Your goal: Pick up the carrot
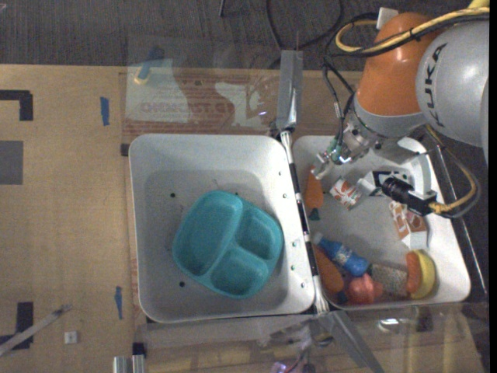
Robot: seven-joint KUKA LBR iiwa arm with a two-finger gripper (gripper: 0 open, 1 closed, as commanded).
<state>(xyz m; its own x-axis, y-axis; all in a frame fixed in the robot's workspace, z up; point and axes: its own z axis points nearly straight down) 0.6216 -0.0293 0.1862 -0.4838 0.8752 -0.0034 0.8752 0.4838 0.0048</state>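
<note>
An orange carrot (pixel 313 193) lies lengthwise against the left wall of the right bin (pixel 454 286), in its upper half. My gripper (pixel 332 157) hangs just above and to the right of the carrot's top end, near the bin's back left corner. It looks open, with nothing between its fingers. A second orange, carrot-like piece (pixel 329 268) rests lower down along the same wall.
Around the carrot lie a red-and-white packet (pixel 345 193), a blue bottle (pixel 345 256), a pink lump (pixel 361 289), a yellow-and-orange toy (pixel 422 273) and another packet (pixel 405 220). A teal divided plate (pixel 227 243) sits in the left bin (pixel 147 169).
</note>
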